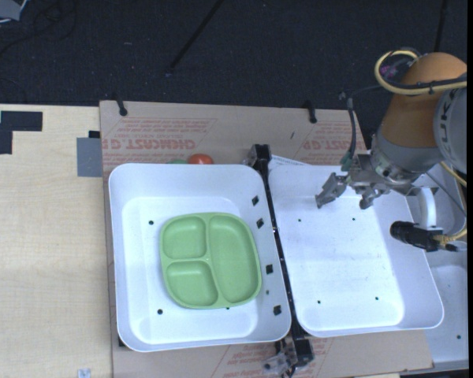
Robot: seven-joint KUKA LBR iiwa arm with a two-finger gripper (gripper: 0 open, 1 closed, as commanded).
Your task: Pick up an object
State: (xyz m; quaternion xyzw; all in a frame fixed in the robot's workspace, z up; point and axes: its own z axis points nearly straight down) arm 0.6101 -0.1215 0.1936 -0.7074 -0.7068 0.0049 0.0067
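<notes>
A pale green plate (210, 260) with three compartments lies flat in the middle of the left bin (134, 203). My gripper (348, 193) hangs over the upper part of the right bin (347, 305), well to the right of the plate. Its two grey fingers are spread apart with nothing between them.
A small red-orange object (200, 160) sits just behind the left bin's far rim, on the cardboard sheet (221, 136). A black divider strip (270, 242) runs between the two bins. Pale wooden bench surface (39, 250) extends to the left.
</notes>
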